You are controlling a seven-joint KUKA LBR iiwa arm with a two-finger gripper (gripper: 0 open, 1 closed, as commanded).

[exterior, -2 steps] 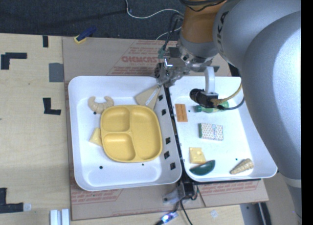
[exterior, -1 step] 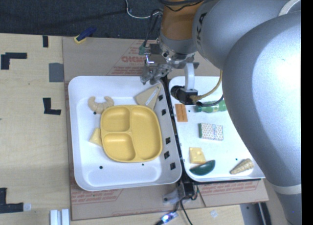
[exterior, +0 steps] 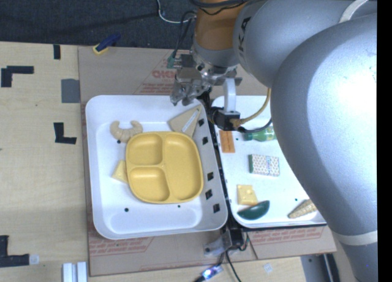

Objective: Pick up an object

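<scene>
My gripper (exterior: 185, 93) hangs over the far edge of the left bin (exterior: 98, 152), just above a tan wedge (exterior: 186, 121) that leans by the divider between the bins. Nothing shows held in it. In the same bin a yellow divided plate (exterior: 164, 167) lies in the middle. A tan croissant-shaped piece (exterior: 125, 130) sits at the plate's far left corner. A yellow slice (exterior: 119, 171) pokes out from under the plate's left side.
The right bin (exterior: 275, 221) holds an orange block (exterior: 226, 142), a green bottle (exterior: 263, 133), a patterned square (exterior: 264, 165), a yellow cube (exterior: 247, 194), a dark green piece (exterior: 253, 209) and a tan wedge (exterior: 302, 209). The arm's bulk covers that bin's right side.
</scene>
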